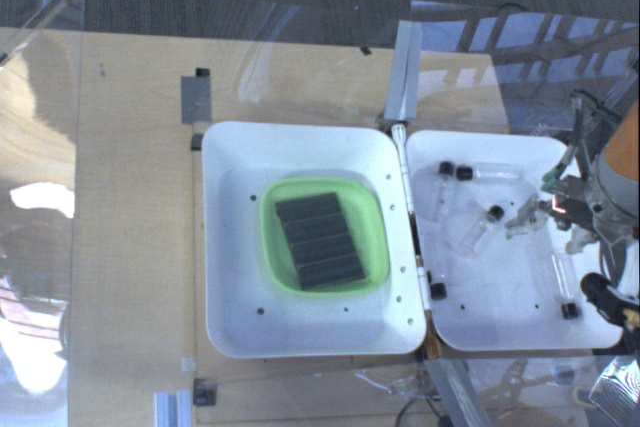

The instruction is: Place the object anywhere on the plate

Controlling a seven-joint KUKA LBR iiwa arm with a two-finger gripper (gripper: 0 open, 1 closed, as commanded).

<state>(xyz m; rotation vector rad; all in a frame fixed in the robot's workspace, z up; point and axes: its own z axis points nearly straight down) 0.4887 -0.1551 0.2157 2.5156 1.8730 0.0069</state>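
Note:
A lime-green square plate (375,245) lies in the middle of the left white bin (230,215). A dark grey ribbed rectangular block (319,240) rests flat on the plate, turned a little off square. My gripper (532,217) is over the right bin (470,325), well to the right of the plate and apart from the block. The arm's orange band (625,155) sits at the frame's right edge.
Several clear tubes with black caps (480,215) lie scattered in the right bin, under and around the gripper. A metal post (403,75) stands behind the seam between the two bins. The wooden bench (130,215) stretches to the left.

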